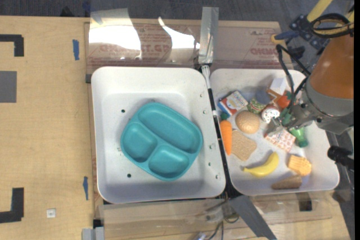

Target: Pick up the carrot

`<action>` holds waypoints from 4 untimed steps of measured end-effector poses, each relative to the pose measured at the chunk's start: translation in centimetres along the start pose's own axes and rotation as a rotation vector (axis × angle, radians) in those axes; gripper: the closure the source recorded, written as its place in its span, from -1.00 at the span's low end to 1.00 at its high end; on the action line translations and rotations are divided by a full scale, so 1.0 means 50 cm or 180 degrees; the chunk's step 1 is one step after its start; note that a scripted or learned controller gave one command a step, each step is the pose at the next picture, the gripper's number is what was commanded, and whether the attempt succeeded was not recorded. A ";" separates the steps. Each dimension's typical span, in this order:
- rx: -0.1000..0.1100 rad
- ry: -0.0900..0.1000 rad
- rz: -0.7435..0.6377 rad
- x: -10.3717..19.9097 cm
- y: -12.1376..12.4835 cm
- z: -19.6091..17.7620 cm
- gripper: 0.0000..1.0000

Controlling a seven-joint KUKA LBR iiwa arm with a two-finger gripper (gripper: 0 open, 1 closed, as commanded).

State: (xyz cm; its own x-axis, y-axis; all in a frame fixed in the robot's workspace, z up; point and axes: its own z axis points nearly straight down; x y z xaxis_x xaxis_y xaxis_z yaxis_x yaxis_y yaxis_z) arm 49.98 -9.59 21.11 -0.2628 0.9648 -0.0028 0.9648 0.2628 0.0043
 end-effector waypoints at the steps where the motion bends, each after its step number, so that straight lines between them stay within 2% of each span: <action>1: 0.0024 0.0012 0.0363 -0.088 -0.067 0.073 1.00; 2: 0.0006 0.0002 0.1295 0.016 -0.020 0.002 1.00; 3: 0.0044 0.0008 0.2241 -0.038 0.024 0.163 1.00; 4: 0.0022 -0.0003 0.3143 -0.049 0.088 0.133 1.00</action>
State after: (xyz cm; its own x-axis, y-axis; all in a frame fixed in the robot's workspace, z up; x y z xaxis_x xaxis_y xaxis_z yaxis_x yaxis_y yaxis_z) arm 54.89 -10.80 14.51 0.6605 0.7508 -0.0019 0.7508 -0.6605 -0.0008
